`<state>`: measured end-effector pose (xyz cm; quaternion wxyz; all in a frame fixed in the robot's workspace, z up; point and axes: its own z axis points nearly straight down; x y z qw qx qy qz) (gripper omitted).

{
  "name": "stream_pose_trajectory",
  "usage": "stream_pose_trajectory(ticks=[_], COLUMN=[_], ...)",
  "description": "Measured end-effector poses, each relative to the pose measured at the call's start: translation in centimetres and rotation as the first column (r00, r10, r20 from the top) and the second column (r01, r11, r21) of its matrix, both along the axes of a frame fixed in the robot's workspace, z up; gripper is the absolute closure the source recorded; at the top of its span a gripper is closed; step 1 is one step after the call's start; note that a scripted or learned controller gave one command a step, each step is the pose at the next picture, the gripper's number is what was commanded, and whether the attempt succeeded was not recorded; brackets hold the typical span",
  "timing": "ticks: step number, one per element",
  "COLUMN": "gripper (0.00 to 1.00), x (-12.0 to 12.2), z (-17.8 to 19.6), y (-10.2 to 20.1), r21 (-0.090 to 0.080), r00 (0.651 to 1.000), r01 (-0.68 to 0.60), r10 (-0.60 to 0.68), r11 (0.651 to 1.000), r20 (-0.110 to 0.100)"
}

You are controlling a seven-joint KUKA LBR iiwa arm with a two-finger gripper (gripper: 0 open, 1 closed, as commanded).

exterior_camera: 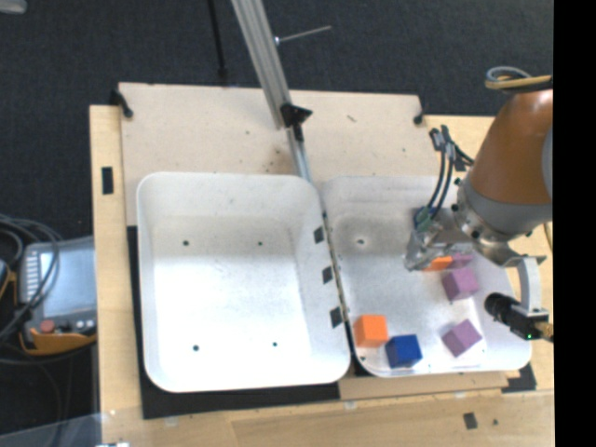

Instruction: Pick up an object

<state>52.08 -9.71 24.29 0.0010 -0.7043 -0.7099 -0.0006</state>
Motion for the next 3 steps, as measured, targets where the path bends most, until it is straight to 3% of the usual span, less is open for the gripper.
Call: stream_pose_trajectory(ticks=[3], gripper=[1.00], x=[4.0], z=[0.5], y=[16.3], r21=[-0.001], r00=[1.000], r01=[0.000], r10=[0.000], r11=[1.000], r20=[0.002])
